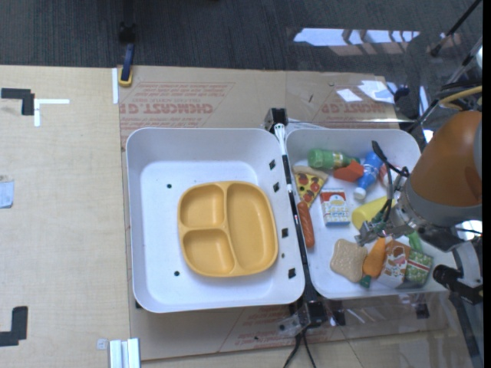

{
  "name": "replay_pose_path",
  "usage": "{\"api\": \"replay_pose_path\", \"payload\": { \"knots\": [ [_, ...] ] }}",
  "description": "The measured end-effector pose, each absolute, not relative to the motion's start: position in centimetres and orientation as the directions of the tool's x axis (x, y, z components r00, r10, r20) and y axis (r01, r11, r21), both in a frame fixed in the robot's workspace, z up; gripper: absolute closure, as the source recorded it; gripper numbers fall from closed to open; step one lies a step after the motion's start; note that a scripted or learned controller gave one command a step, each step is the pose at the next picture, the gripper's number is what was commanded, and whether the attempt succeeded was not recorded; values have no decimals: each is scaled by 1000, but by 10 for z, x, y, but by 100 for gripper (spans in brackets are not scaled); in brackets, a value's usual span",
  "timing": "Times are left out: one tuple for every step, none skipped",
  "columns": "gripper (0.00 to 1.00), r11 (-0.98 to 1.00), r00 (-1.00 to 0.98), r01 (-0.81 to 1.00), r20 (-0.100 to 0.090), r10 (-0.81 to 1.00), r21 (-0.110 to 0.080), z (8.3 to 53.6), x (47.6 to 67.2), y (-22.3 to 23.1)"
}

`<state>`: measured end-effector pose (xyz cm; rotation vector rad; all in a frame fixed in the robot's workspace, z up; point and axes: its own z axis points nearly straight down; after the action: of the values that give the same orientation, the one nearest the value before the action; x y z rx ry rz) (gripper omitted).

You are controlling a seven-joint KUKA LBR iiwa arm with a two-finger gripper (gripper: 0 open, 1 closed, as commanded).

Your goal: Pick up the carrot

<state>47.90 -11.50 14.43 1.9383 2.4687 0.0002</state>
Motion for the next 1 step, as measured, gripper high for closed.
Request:
{"api": "replay_pose_path", "payload": {
  "knots": [
    [100,27,-27,1000,-2,1000,0,191,533,-66]
  ]
}}
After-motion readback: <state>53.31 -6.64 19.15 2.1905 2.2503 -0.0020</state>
